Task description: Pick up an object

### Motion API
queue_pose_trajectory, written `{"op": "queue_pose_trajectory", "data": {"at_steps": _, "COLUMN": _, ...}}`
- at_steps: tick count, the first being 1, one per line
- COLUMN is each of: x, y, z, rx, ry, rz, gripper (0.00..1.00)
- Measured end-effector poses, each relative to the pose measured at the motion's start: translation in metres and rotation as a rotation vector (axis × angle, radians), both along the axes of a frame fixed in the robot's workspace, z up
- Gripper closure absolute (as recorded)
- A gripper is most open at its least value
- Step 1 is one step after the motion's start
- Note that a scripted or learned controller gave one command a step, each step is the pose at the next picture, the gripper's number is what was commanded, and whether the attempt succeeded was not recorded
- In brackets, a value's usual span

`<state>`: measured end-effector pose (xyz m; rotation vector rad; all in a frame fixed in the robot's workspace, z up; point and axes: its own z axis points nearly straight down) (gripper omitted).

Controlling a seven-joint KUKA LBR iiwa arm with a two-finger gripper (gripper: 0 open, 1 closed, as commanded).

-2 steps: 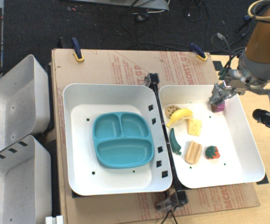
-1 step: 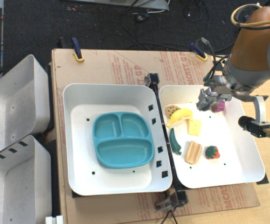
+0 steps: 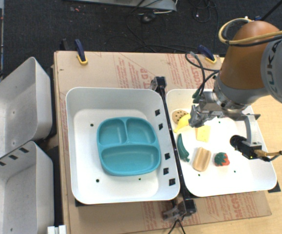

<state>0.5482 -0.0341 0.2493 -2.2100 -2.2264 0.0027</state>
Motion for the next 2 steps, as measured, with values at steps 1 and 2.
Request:
{"op": "queue_pose_trajectory", "data": {"at_steps": 1, "x": -0.021, "y": 0.056, "z": 0.002, "rx": 0.000, "ry": -0.001, "rz": 0.001, "gripper": 1.00}}
{"op": "queue_pose_trajectory", "data": {"at_steps": 2, "x": -0.048, "y": 0.112, "z": -0.005, "rx": -0.001, "ry": 0.000, "rz": 0.000, "gripper": 1.00}}
